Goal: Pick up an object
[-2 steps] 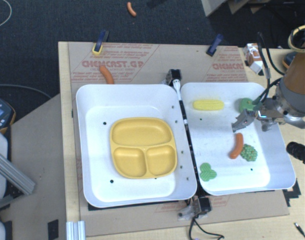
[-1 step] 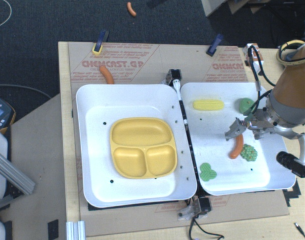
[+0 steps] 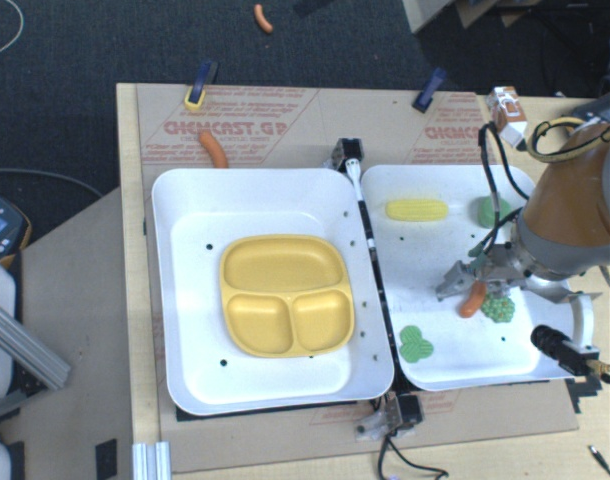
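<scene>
Gripper (image 3: pixel 472 290), right bin (image 3: pixel 435 368): over carrot (image 3: pixel 471 301), finger state unclear. Step: grasping. Next: close, lift.

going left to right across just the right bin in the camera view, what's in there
corn cob and green leafy piece → gripper → orange carrot → green broccoli. The corn and the leafy piece sit level, corn far, leaf near.
</scene>
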Tool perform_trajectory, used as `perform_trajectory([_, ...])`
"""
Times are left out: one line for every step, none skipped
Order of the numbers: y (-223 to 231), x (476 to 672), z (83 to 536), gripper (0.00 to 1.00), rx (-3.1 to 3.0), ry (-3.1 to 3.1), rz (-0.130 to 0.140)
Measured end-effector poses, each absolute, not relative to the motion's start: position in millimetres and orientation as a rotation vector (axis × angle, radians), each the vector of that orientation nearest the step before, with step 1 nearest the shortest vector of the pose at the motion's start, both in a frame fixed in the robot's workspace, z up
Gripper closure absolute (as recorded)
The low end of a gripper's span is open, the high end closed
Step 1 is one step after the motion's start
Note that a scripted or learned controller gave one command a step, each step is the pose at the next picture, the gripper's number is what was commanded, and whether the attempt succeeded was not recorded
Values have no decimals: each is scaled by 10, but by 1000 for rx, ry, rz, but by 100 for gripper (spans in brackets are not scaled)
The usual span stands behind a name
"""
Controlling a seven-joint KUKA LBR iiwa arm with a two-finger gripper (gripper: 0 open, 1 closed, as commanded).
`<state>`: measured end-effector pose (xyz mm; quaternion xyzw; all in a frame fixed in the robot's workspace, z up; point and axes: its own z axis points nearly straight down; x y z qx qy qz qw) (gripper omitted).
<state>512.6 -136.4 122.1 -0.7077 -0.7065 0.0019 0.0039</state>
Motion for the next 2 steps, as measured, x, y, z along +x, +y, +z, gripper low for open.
perform_trajectory([-1357, 5118, 822, 0, -2219, -2216, 3])
perform_trajectory([-1363, 5129, 948, 100, -2225, -2219, -1])
